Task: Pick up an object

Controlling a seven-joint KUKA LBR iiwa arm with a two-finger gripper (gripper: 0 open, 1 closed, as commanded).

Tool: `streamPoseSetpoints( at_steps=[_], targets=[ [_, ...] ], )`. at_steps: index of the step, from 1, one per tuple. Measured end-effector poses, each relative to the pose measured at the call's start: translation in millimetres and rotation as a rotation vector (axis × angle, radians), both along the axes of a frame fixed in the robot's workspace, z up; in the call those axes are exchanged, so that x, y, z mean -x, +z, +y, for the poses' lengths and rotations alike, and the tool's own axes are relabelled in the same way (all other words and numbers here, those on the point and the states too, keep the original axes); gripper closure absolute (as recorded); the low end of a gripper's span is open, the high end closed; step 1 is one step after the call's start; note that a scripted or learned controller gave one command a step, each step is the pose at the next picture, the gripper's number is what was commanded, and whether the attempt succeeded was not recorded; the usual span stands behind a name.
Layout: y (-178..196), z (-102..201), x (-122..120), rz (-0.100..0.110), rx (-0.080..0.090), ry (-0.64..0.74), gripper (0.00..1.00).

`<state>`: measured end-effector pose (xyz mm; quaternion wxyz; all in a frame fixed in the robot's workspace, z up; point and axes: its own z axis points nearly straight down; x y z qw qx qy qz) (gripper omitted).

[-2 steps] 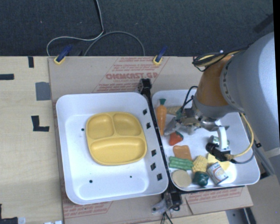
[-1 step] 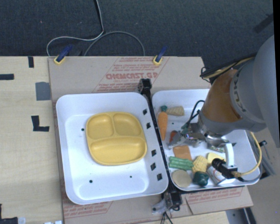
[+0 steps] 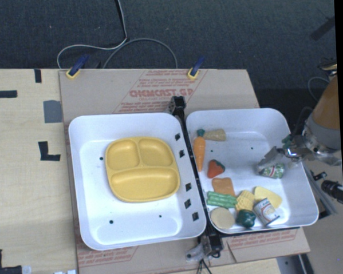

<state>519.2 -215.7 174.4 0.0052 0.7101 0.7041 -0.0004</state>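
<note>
Reaching in over the right bin (image 3: 274,118) from its right edge; end effector (image 3: 277,159) hovering directly above a small crumpled green packet (image 3: 272,170), open or closed impossible to tell.

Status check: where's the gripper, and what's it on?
Gripper low in right bin, at small green-white object. Grasp unconfirmed. Other toy food clustered along bin's near and left sides.
</note>
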Motion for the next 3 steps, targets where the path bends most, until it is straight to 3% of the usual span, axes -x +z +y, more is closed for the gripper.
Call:
streamPoseSetpoints(
  at_steps=[1,2,3],
  targets=[
    [-50.3,77.4,-41.0,0.009,-0.010,0.016,0.00],
    [6.7,24.0,-61.5,0.003,-0.006,0.008,0.00],
    [-80.8,103.5,-63.1,0.005,-0.007,0.009,0.00]
  ],
)
